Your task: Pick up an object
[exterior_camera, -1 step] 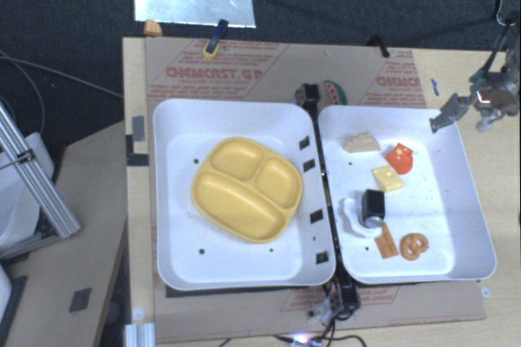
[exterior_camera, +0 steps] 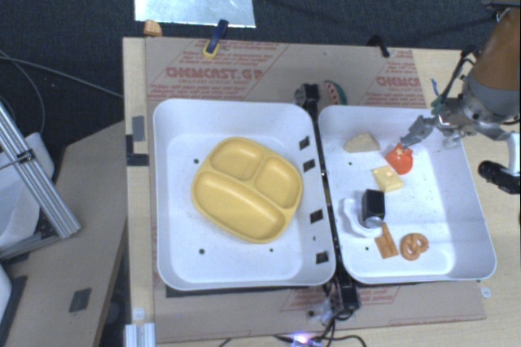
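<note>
The right bin [exterior_camera: 464,199] holds several small items: a beige wedge [exterior_camera: 361,143], a red piece [exterior_camera: 399,160], a yellow block [exterior_camera: 387,178], a black-and-white object [exterior_camera: 371,207], a brown stick [exterior_camera: 387,241] and a pretzel [exterior_camera: 413,245]. My gripper [exterior_camera: 429,143] hangs over the bin's far right part, open, with nothing between its fingers. Its left fingertip [exterior_camera: 409,140] ends just above the red piece; I cannot tell if they touch.
The left bin [exterior_camera: 175,174] carries a yellow divided plate [exterior_camera: 248,189]. Cardboard lies under both bins. A black clamp [exterior_camera: 309,95] sits at the far end of the seam between them. A black part [exterior_camera: 498,174] sticks in at the right edge.
</note>
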Tool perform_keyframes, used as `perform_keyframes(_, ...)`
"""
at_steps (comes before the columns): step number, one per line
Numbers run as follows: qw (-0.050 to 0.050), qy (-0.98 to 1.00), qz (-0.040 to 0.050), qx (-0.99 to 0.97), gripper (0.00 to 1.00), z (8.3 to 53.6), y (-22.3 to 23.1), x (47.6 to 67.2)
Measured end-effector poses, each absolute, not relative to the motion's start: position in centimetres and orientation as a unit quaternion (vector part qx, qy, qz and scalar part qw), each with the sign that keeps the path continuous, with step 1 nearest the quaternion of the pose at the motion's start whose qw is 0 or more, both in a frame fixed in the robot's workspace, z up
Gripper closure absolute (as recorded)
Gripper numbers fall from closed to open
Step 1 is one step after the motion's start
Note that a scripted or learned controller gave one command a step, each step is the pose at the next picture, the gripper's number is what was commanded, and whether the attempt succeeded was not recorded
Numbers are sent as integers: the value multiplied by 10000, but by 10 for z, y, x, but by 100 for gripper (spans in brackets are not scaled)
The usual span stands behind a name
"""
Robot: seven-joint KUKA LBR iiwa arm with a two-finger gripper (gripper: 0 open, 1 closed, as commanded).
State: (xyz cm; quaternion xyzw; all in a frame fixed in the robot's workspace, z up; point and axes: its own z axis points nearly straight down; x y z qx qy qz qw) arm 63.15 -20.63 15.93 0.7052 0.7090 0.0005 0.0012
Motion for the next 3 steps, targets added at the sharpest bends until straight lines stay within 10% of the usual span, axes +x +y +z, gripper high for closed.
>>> perform_keyframes(2,-40,7102,-46,7039,0,85,-188,667)
perform_keyframes(3,-51,7053,-26,7089,0,84,-183,520)
